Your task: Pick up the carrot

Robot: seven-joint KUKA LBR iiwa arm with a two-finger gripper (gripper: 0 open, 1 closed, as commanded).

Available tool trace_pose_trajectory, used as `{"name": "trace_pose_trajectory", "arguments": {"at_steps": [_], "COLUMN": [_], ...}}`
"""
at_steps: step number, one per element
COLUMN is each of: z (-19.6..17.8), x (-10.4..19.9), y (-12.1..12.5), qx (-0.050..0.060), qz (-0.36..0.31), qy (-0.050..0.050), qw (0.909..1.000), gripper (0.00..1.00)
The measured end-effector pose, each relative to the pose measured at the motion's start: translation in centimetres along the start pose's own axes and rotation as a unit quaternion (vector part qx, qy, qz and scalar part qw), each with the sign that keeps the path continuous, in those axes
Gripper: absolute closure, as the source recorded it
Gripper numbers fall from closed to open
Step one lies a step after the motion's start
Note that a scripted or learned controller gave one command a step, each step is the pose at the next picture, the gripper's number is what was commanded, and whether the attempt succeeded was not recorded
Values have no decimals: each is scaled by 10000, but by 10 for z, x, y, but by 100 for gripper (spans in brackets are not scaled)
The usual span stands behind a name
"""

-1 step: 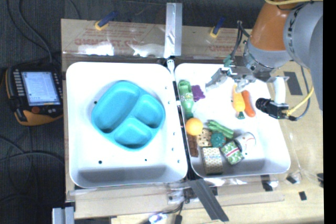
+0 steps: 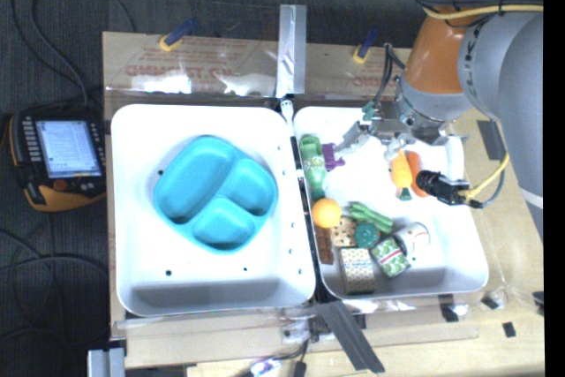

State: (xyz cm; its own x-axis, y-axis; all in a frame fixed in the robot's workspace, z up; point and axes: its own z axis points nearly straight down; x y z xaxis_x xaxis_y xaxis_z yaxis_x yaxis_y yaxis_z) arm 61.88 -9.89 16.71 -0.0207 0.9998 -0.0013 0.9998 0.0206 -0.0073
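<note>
In the right bin [image 2: 459, 274] I log the carrot [image 2: 403, 172]: a short orange piece with a green tip at its lower end, standing roughly upright in the frame in the bin's upper right part, directly under the end effector [image 2: 399, 156]. The end effector sits over the carrot's top, but I cannot tell from this angle whether it is parted or closed, nor whether the carrot is between its tips. Other items in the same bin: a green bottle-like object [image 2: 311, 163] against the left wall with a purple piece [image 2: 331, 158] beside it; an orange ball [image 2: 326, 213] below that; a green pod-shaped item [image 2: 371, 216]; a teal round item [image 2: 365, 235]; a small patterned box [image 2: 356, 267]; a green-and-red packet [image 2: 389, 256] whose print is too small for me to read. The left bin [image 2: 132, 278] holds a blue three-compartment dish [image 2: 216, 192]. Left of the bench, a handheld pendant [image 2: 57, 156] shows a lit screen, text illegible. The clear sheet [image 2: 194, 66] along the bench's far edge carries faint red lettering I cannot read.
</note>
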Motion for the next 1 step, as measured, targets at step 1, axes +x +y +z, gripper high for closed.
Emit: {"name": "trace_pose_trajectory", "arguments": {"at_steps": [1], "z": [-15], "x": [-49], "y": [2], "qx": [-10], "qz": [492], "qy": [3], "qw": [9988], "gripper": [0]}}
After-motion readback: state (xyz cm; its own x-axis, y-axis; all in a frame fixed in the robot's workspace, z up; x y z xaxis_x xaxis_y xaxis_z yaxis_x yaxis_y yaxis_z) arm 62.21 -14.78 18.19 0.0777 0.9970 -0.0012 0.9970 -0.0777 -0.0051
